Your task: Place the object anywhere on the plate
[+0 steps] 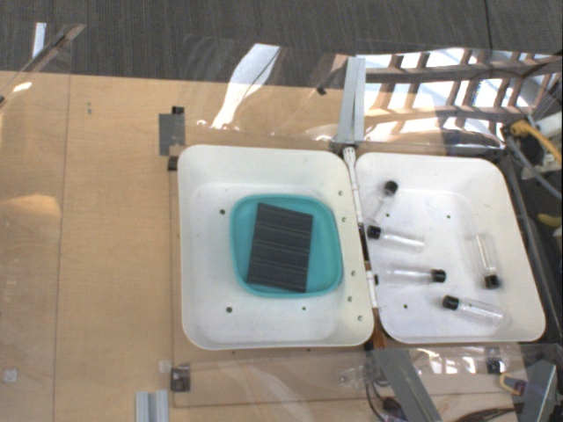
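Gripper state: cannot tell. Probably best to grasp the tube [400, 236] mid-body, at 3 o'clock from the plate [327, 255], then lower gently beside the ribbed block [281, 247].

- Plate [327, 258]: teal, square with rounded corners, flat in the left bin's middle.
- Block [281, 247]: dark grey, ribbed, rectangular, lying flat on the plate's centre, long axis toward 12 o'clock.

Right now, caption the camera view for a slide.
Dark ribbed block on teal plate in left bin; five capped clear tubes in right bin.
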`<state>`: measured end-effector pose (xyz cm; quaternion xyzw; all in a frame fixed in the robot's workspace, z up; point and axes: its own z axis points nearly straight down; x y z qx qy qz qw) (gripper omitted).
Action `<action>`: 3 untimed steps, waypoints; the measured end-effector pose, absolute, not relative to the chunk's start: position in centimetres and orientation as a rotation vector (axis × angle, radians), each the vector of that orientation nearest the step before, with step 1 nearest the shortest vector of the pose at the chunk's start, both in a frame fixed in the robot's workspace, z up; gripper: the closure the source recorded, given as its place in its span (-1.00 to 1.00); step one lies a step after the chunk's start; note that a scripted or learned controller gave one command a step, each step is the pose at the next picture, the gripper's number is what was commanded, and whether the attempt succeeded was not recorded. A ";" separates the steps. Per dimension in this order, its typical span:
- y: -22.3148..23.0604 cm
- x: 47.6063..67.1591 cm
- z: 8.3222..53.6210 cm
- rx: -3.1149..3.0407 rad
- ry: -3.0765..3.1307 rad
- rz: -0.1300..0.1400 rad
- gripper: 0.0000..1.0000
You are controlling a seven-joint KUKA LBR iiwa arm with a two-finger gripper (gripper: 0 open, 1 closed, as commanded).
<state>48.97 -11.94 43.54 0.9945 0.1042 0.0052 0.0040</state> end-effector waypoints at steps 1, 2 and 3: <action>-11.9 48.9 43.6 3.117 0.327 0.017 -1.00; -11.9 48.9 43.6 3.117 0.327 0.017 -1.00; -11.9 48.9 43.6 3.118 0.327 0.017 -1.00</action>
